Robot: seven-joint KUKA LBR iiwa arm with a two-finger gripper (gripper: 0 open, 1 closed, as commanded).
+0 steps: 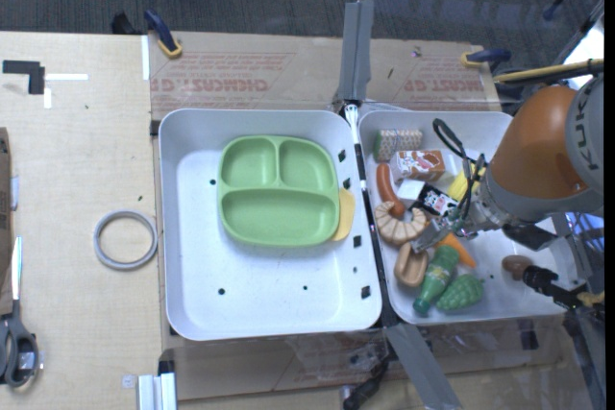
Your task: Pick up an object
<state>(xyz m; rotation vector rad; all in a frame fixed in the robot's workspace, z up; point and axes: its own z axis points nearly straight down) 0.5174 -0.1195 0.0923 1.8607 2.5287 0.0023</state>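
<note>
Dark carpet behind, two white bins on the bench, and the gripper (pixel 444 235) is down in the crowded right bin (pixel 500 298) over the pretzel (pixel 399 223) and green bottle (pixel 434 280) — its opening I cannot tell — so packed toys could jam, slip or get nudged aside.

We see two white bins: the left bin (pixel 192 235) holds a pale green divided plate (pixel 279 190) with a yellow piece (pixel 345 214) at its edge. In the right bin (pixel 500 125) we note a red-orange sausage (pixel 386 184), a tan ring-shaped pastry (pixel 399 224), a dark green bottle (pixel 434 281), a green bumpy item (pixel 462 293) and a red-and-white packet (pixel 420 165). The arm's band (pixel 540 146) is orange. A grey tape ring (pixel 126 238) lies on the light wooden bench (pixel 77 158).
</note>
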